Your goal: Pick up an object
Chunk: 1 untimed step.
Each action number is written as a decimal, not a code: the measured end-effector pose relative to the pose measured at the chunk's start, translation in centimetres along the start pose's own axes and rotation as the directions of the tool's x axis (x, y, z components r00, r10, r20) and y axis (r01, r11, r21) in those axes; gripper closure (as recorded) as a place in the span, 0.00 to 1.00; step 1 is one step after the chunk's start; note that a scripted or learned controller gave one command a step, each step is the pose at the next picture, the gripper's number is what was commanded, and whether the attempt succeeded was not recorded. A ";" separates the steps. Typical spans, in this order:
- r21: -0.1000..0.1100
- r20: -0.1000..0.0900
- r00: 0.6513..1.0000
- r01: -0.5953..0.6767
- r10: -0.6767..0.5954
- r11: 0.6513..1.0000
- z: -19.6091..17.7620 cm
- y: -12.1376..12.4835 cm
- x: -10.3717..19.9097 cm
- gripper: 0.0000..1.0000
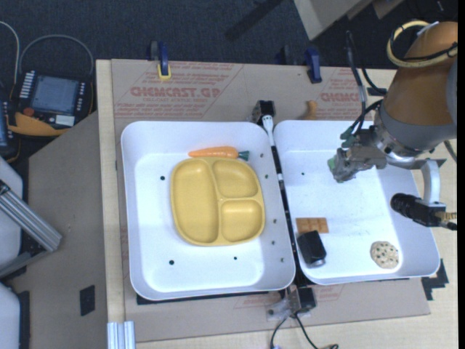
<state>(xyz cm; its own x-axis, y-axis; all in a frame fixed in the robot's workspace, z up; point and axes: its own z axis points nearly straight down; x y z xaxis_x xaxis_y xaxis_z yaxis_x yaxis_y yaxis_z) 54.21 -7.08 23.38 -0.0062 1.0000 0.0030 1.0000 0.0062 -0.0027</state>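
Note:
My gripper (343, 166) hangs over the upper middle of the right bin (349, 209), with nothing seen in it. Well below it, near the bin's front left, a flat brown cracker-like piece (313, 225) lies against a black object (312, 247). A round speckled cookie (384, 254) lies at the front right of the same bin. In the left bin (145, 195) an orange carrot (214, 152) lies just behind a yellow divided plate (216, 199).
The grey and orange arm (421, 86) comes in from the upper right over the right bin's far corner. A black part (416, 209) juts over that bin's right rim. A raised divider (280, 187) separates the two bins.

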 end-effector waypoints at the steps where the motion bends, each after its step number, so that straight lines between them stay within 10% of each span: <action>1: -0.003 0.002 1.000 -0.001 0.001 1.000 -0.4 0.2 4.8 1.00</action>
<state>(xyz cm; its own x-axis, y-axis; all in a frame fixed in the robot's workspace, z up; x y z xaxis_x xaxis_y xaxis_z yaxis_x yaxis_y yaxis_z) 54.38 -2.29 23.82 -0.0052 1.0000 0.0011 1.0000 0.0051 0.0003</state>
